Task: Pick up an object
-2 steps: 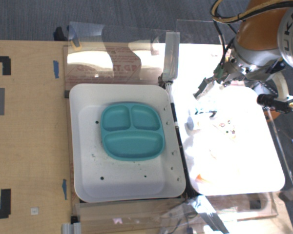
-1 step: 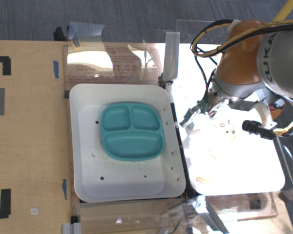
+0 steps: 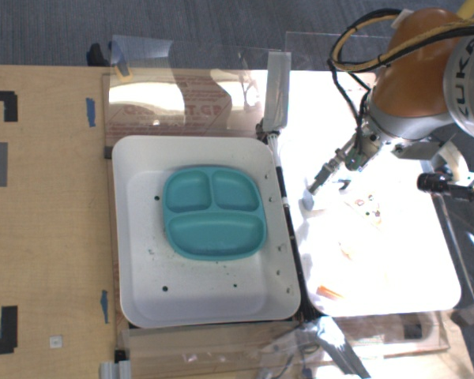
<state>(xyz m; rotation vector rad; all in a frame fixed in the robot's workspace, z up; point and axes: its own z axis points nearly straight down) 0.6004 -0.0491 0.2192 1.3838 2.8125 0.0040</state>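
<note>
**While the gripper hangs over the right bin, its catch is unclear**

Where the right bin (image 3: 426, 290) meets its left edge, a small grey object (image 3: 306, 204) lies about halfway along, very close to the divider between the two bins. Glare washes out this bin so strongly that the object's shape cannot be made out. The gripper (image 3: 316, 184) sits just above and to the right of it, slanting down toward the bin's left edge. Whether it is wide, narrow or touching the object cannot be told from this view, and nothing can be seen held in it.

A few tiny specks (image 3: 371, 208) lie near the middle of the same bin, and an orange piece (image 3: 329, 293) rests near its front left corner.

The arm (image 3: 419, 61) comes in over the bin's back right corner, its orange band uppermost, with black cables (image 3: 355, 38) looping around it.

Just beside it, the left bin (image 3: 134, 290) holds a teal divided plate (image 3: 215, 212) flat at its centre, well apart from all four edges. The plate has two small compartments toward the back and one long one toward the front. Dark flecks dot the floor of that bin around the plate.

Both bins stand on the tan bench (image 3: 39, 212), which carries a strip of blue tape (image 3: 90, 111) and black corner marks (image 3: 1, 105) toward its left edge.
</note>
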